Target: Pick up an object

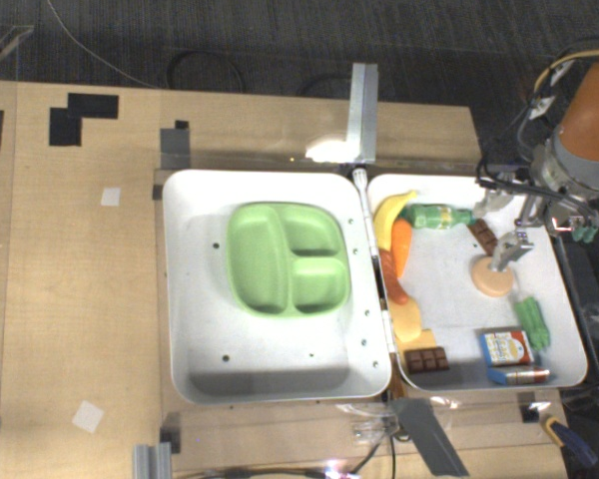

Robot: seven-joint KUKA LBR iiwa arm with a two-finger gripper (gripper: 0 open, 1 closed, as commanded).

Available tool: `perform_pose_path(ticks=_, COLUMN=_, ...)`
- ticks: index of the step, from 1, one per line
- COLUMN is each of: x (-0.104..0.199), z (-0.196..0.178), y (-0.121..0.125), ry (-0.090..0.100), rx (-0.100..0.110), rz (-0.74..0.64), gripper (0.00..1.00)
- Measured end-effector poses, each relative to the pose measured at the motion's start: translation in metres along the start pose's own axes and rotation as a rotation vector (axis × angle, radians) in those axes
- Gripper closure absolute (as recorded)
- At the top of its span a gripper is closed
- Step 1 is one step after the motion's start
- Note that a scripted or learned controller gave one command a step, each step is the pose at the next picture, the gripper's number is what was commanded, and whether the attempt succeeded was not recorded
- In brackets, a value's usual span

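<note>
The gripper [509, 252] hangs just above a tan disc [494, 280] in the right bin [569, 312]; I cannot tell its state, and nothing looks lifted yet

The right bin [569, 297] holds the loose things. A yellow banana [385, 218] curves along its left wall, with an orange carrot [400, 247] just beside it. A green bottle [439, 216] lies flat near the top. A tan round disc [493, 279] sits mid-bin. A green pod-shaped piece [532, 323] lies to the right, a small printed box [505, 346] below it, and a brown chocolate bar [426, 359] at the bottom left.
</note>
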State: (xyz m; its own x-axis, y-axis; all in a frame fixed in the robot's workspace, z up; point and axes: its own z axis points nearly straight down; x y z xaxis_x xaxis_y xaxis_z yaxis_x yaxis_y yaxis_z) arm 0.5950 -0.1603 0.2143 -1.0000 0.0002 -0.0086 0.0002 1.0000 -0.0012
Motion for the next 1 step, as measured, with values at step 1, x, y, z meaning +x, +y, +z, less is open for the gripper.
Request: perform_pose_path(ticks=1, x=0.0676, z=0.1170, y=-0.0136, ry=-0.004, rx=0.001, rz=0.056, gripper=0.00)
